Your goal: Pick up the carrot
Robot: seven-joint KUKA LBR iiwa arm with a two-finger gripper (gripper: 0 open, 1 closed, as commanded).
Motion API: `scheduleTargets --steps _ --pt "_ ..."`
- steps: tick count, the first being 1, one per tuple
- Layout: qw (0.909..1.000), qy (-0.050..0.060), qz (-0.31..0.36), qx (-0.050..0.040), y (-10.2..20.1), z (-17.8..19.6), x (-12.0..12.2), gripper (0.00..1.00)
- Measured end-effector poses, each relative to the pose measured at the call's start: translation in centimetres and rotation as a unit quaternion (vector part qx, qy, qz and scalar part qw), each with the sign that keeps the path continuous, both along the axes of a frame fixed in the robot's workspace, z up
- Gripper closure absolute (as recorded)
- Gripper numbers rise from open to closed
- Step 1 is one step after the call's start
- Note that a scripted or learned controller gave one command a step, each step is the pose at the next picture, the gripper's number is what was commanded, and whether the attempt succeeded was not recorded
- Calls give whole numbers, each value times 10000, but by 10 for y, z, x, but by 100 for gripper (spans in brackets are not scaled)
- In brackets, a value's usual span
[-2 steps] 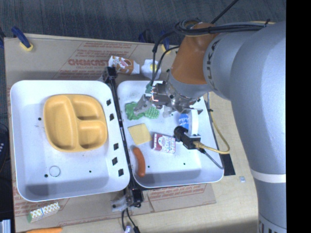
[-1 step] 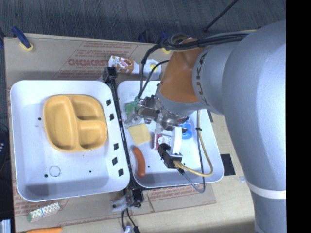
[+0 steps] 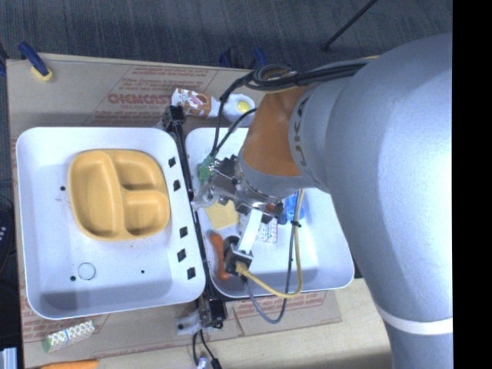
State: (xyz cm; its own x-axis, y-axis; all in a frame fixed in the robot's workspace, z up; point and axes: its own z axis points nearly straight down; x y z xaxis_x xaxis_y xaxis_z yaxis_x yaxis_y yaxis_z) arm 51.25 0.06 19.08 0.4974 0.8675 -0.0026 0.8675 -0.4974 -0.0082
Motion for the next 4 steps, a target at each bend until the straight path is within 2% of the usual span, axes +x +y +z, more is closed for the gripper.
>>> scheduleTargets --steps 1,2,3,4 --pt "9880 6 -1544 -6 -19 0 -18 0" --pt "9887 28 -1502 3 -19 10 -18 100" --pt "9933 -2 -1153 -9 75 0 -37 100" --pt "9970 -19 -778 -8 43 95 -36 100"
